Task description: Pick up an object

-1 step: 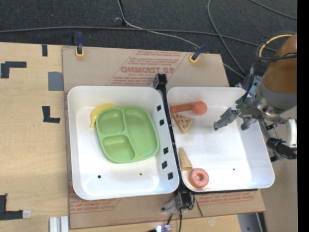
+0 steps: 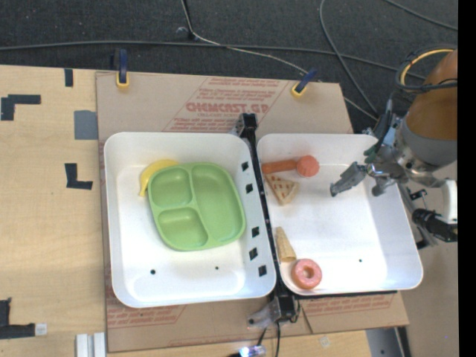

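Bench top under a dark carpeted floor strip

A sheet of brown cardboard (image 2: 223, 106) with red printing lies at the middle of the scene. Beyond its far edge runs dark grey carpet (image 2: 223, 10), crossed by thin black cables (image 2: 186, 32). Two clamps grip that far edge: a blue and yellow one (image 2: 121, 71) at the left corner, another (image 2: 303, 85) toward the right. Left of the cardboard spreads a pale wooden tabletop (image 2: 44, 222) marked with black tape pieces (image 2: 78, 177) and a grey patch (image 2: 85, 124). Light is even, with soft shadows.
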### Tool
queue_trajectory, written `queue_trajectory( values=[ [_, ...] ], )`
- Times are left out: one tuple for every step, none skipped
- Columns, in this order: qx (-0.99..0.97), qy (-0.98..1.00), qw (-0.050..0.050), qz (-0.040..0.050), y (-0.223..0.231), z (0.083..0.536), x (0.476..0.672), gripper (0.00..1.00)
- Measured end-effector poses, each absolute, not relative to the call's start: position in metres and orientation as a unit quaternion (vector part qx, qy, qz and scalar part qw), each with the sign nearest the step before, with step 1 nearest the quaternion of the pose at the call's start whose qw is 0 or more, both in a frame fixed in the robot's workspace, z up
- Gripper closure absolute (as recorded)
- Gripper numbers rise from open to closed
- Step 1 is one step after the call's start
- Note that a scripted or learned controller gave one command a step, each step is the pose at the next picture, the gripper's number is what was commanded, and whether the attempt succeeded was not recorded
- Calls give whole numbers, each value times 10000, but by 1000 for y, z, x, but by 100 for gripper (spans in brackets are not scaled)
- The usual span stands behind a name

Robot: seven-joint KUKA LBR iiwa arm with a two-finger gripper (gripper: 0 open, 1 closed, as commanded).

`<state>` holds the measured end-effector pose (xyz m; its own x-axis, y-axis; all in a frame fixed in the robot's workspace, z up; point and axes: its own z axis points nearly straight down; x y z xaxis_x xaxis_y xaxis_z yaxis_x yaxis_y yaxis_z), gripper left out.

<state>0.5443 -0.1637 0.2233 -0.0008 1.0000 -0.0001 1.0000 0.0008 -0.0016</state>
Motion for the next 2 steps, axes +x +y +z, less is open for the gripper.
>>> queue_trajectory(
  values=[
    [-7067,-7075,25,19,-154,173,545,0],
    [-7067,-7076,29,20,-145,124,539,0]
  ],
)
